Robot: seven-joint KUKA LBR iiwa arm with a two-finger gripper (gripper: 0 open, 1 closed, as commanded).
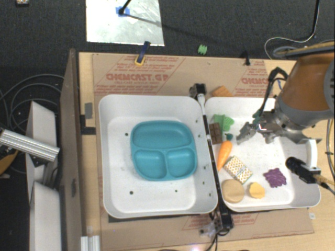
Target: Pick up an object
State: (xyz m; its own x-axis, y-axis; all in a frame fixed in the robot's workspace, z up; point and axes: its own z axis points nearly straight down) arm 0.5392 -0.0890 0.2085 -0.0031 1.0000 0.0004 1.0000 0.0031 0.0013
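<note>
Fingers of my gripper (250, 131) hang spread, holding nothing, above the right bin (309, 195). Nearest target: carrot (224, 153), just beside the lettuce (224, 122). Risk: crowded neighbours could cause a missed grasp.

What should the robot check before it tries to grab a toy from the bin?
1. End effector is over the right bin: ok.
2. End effector is free of any toy: ok, nothing is seen held.
3. A toy lies close by: ok, the carrot and the green toy sit just to its left.
4. Carrot has room around it: not ok, the patterned block touches its lower end.
5. End effector's height above the bin floor: cannot tell.
</note>
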